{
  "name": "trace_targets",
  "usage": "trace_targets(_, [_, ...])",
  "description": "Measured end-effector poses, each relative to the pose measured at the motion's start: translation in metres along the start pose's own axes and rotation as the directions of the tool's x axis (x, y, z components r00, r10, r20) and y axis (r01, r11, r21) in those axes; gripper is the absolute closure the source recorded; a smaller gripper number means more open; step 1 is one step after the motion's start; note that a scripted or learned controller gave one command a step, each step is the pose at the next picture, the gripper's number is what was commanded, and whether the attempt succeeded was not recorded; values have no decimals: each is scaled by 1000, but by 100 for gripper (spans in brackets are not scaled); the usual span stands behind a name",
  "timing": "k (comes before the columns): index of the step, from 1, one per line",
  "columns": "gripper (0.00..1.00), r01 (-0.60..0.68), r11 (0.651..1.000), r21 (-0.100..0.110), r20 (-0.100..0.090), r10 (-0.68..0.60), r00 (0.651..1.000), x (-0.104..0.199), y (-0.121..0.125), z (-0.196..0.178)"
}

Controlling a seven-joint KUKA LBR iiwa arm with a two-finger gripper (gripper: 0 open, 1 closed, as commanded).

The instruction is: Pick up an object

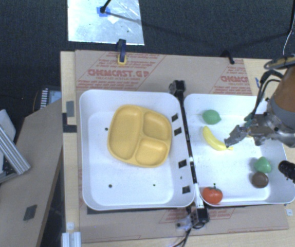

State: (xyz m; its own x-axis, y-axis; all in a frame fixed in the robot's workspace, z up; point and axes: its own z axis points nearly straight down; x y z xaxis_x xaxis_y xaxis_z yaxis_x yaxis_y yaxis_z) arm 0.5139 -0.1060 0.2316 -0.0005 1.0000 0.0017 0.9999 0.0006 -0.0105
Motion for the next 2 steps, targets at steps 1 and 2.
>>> trace_targets(1, [0,3,1000,-12,2,-3,1000,0,2,-6])
trace_targets(2, [0,0,1000,-9,1,0,1000,-7,7,40])
